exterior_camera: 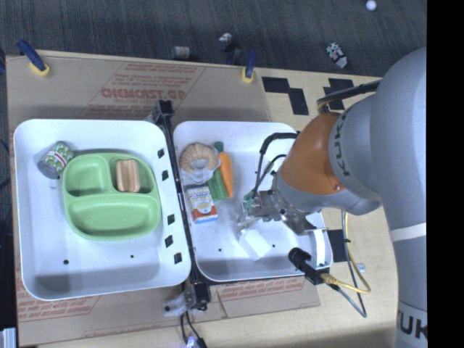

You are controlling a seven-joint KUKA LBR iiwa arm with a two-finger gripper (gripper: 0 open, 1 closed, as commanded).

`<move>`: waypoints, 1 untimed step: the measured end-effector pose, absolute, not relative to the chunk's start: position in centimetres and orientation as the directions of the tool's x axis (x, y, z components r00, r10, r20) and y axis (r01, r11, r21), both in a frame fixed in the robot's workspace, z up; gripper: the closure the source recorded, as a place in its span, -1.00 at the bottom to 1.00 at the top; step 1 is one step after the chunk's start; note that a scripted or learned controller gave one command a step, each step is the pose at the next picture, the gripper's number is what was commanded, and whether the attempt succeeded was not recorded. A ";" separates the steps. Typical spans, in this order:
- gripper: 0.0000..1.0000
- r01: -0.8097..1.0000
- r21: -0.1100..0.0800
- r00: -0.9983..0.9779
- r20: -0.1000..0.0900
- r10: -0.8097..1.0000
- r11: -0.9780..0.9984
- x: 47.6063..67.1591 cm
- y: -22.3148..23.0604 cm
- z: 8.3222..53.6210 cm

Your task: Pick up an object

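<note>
The right bin [217, 267] holds a tan round shell-like toy [199, 158], an orange carrot with a green end [225, 176] and a small carton with a red label [201, 203], all in its left half. A white block [254, 246] lies near the bin's front. My gripper [251, 216] hangs low in the right bin, just above that white block and to the right of the carton. The wrist hides most of the gripper.
The left bin [43, 267] carries a green divided tray [109, 212] with a tan block [127, 175] in one compartment, and a small can [54, 158] beside it at the back left. The arm's orange band [315, 162] overhangs the right bin's right side. Clamps stand along the bench's far edge.
</note>
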State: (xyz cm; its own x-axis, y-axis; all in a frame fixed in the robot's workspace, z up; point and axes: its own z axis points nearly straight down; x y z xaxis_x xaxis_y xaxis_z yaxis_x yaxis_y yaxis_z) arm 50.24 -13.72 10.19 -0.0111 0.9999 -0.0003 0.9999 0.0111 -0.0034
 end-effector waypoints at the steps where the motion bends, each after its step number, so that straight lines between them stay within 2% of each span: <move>1: 1.00 1.000 0.001 -0.003 -0.001 1.000 0.003 47.7 -16.2 21.0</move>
